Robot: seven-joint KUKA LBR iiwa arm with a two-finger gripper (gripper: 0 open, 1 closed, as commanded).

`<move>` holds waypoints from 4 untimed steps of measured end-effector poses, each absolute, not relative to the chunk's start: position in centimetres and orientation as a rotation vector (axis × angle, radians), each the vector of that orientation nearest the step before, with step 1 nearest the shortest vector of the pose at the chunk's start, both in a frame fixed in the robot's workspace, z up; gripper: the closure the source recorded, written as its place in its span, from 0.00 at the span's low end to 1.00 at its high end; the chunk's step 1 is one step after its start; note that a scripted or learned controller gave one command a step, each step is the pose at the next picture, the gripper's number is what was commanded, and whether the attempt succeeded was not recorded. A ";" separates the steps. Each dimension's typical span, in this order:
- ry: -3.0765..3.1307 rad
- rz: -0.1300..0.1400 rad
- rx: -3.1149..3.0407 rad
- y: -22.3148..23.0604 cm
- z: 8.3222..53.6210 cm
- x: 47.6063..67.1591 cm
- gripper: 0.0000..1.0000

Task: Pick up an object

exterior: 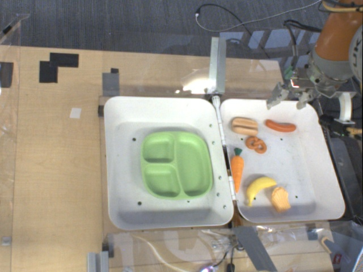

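Fingers spread apart and holding nothing, the gripper (288,96) hovers at the upper right of the frame, above the right bin (328,169). Just below lies a sausage (281,126), probably light, smooth, slippery; grasp across its middle.

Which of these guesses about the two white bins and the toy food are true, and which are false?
1. The green plate lies in the left bin. True.
2. The carrot sits on the green plate. False: it lies in the right bin, near the divider between the bins.
3. The gripper is holding the sausage. False: the sausage lies on the bin floor, apart from the gripper, which is over the bin's far edge.
4. The banana lies beside an orange chunk. True.
5. The hot dog is in the left bin. False: it is in the right bin.
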State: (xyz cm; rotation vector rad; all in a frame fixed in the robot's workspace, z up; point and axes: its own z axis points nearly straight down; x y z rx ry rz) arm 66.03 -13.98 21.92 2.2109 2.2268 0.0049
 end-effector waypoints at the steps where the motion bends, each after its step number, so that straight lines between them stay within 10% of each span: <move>1: 2.324 0.003 2.108 -18.7 12.1 67.0 0.00; 3: 2.297 0.006 2.133 -20.5 8.8 62.0 0.00; 4: 2.293 0.016 2.127 -20.4 10.2 62.3 1.00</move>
